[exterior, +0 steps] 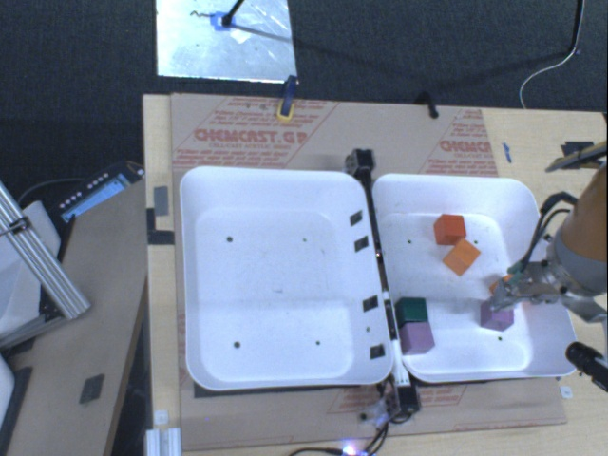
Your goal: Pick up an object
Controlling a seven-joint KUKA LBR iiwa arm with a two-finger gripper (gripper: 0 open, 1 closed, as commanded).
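The right bin (513, 198) holds two orange blocks (450, 228) (462, 256) near its middle. A dark green block (411, 310) and a purple block (415, 336) sit at its front left. Another purple block (496, 317) lies at the front right. My gripper (506, 291) hangs low at the bin's right side, directly over the top edge of that purple block, with the arm coming in from the right. The block looks to be resting on the bin floor beneath the gripper tip.
The left bin (275, 274) lies beside the right one, with black clips (366, 245) along the shared rim. A cardboard sheet (256, 131) underlies both. A metal plate (226, 25) lies behind the bench and an aluminium rail (38, 264) at the left.
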